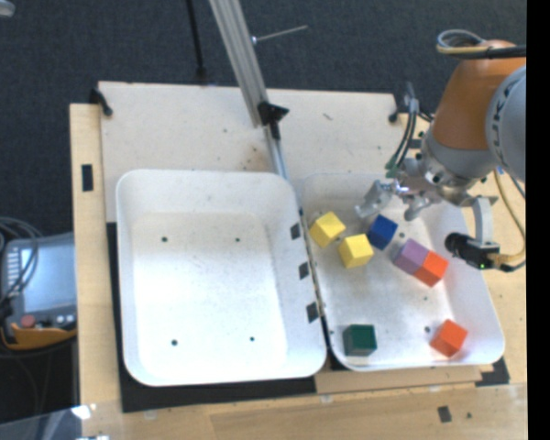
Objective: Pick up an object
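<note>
My gripper [393, 203] hangs over the back of the right bin [477, 291], open, with its two fingers spread and nothing between them. Just in front of it lies a blue cube [382, 232], close to the fingertips but apart from them. Two yellow cubes [327, 229] [356, 249] lie left of the blue one. To the right of the blue cube, a purple block [409, 255] touches an orange-red block [432, 269]. An orange cube [449, 337] and a green cube [358, 339] rest near the bin's front edge.
The left bin [211, 273] sits beside the right one, their walls meeting at mid-bench. A slanted metal rail [243, 53] reaches down toward the bins' back edge. A black cable fitting [472, 248] hangs off the wrist over the right bin's right side.
</note>
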`<control>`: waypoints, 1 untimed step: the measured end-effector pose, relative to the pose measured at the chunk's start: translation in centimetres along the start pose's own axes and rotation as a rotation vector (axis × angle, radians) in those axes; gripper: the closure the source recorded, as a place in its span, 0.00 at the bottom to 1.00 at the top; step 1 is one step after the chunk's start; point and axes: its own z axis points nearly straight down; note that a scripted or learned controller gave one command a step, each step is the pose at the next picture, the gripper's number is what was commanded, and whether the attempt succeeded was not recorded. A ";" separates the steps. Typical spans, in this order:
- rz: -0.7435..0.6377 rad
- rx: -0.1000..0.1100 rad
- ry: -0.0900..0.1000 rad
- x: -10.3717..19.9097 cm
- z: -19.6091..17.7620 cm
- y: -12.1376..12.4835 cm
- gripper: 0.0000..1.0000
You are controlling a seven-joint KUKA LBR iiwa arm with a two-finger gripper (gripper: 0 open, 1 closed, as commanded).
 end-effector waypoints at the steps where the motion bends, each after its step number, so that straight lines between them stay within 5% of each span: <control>1: 0.000 0.000 0.000 -0.8 4.4 0.1 0.00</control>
